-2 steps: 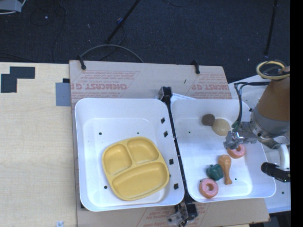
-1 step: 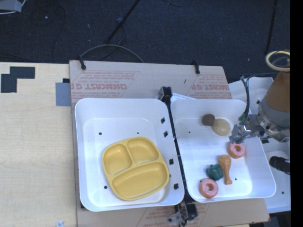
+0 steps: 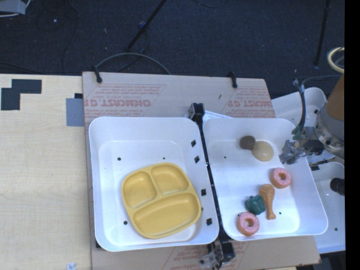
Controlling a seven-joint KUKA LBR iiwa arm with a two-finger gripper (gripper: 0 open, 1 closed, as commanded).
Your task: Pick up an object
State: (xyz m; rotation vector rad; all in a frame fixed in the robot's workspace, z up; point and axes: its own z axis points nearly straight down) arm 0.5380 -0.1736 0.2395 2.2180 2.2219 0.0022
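The right bin [image 3: 236, 167] holds several small toy foods. A dark brown lump [image 3: 247, 142] and a beige bun [image 3: 262, 151] lie together near its back. A pink donut [image 3: 280, 178] sits by the right wall, and an orange drumstick [image 3: 268, 199] lies below it beside a green piece [image 3: 255, 205]. A second pink donut [image 3: 247, 223] rests near the front. My gripper [image 3: 291, 151] hangs over the bin's right side, just right of the bun and above the first donut. Nothing is visibly held in it.
The left bin [image 3: 107, 151] bears a yellow divided plate [image 3: 161, 199]. A black divider [image 3: 205, 173] separates the two bins. Cardboard [image 3: 169, 97] lies under both, on a wooden bench [image 3: 39, 173]. White fixtures [image 3: 332, 190] stand to the right of the bins.
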